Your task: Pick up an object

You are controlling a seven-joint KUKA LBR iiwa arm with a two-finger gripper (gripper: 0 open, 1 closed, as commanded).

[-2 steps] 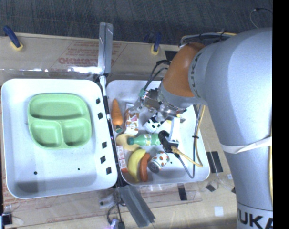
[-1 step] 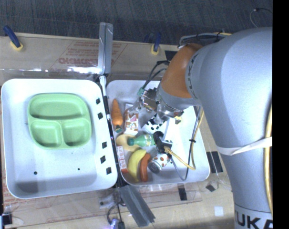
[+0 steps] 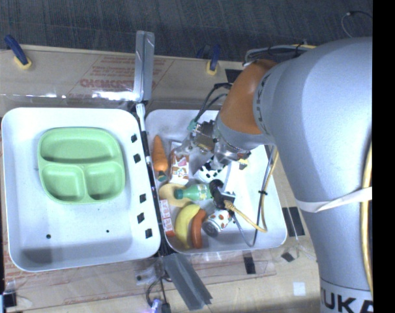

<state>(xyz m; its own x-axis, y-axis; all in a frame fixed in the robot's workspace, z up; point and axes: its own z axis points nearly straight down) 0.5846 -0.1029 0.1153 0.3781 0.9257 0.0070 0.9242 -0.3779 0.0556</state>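
My hand (image 3: pixel 214 175) is down in the right bin (image 3: pixel 270 230), over the pile of objects; I cannot tell how far it is open or if it holds anything. Just beside it lie a green bottle (image 3: pixel 193 192), a banana (image 3: pixel 184 219) and a carrot (image 3: pixel 160 156). The left bin (image 3: pixel 21 240) holds a green divided tray (image 3: pixel 82 163).

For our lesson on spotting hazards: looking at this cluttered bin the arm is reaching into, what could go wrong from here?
1. The banana, green bottle and can lie packed together, so a grasp may catch two things or slip off.
2. The gripper sits low among them and could knock the carrot aside.
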